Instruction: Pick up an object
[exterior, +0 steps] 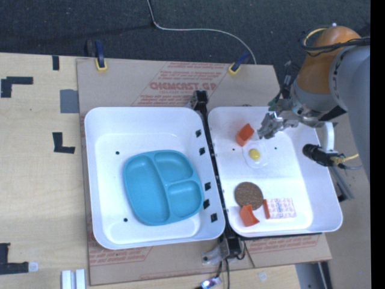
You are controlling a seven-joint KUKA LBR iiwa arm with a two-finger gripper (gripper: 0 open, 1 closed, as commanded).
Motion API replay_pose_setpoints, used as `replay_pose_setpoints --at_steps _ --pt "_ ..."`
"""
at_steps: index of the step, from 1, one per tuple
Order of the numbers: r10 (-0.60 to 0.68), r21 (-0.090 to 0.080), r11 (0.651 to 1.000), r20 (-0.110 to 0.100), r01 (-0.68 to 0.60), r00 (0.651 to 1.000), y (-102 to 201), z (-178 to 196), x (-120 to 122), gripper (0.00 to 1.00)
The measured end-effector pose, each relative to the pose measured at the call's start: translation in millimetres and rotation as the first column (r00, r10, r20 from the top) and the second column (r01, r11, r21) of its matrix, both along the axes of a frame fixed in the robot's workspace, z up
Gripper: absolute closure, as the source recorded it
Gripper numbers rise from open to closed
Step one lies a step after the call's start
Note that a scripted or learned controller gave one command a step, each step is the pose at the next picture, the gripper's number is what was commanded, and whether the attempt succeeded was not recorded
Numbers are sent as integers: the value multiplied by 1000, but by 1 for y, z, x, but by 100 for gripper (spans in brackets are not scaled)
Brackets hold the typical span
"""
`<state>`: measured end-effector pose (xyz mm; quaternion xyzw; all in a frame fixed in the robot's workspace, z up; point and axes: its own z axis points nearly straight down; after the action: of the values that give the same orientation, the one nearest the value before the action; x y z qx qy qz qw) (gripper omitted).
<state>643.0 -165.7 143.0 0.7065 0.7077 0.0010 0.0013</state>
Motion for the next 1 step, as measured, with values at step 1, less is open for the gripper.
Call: replay_pose_setpoints --at_steps 1 --pt "0 0 1000 0 0 1000 -2 43 -1 100"
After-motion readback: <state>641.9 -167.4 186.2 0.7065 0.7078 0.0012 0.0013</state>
